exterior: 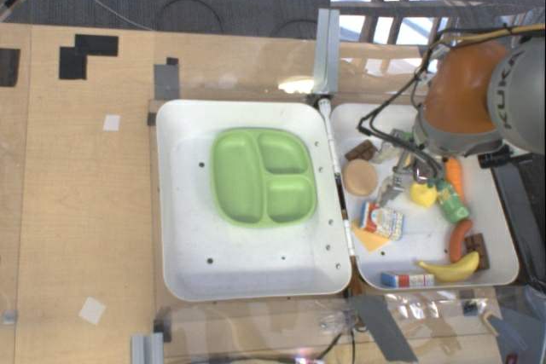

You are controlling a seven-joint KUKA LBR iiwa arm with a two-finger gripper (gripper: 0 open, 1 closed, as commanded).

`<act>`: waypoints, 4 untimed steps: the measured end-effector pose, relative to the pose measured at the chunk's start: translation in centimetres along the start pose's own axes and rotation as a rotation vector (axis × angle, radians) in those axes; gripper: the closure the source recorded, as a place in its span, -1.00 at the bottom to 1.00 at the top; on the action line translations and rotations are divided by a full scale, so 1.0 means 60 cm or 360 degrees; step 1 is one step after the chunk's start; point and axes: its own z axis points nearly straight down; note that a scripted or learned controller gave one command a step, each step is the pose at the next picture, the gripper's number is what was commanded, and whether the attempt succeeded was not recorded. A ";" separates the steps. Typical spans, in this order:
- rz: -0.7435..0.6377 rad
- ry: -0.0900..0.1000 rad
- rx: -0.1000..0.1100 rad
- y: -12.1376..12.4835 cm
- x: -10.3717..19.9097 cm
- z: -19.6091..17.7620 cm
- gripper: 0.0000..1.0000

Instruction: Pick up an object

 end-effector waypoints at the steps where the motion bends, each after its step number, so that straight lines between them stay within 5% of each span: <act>1: -0.0558 0.0006 0.0000 -0.061 -0.029 0.003 -1.00; 2: -0.0831 0.0006 0.0000 -0.128 -0.046 0.003 -1.00; 4: -0.1320 0.0005 -0.0003 -0.130 -0.011 0.003 -1.00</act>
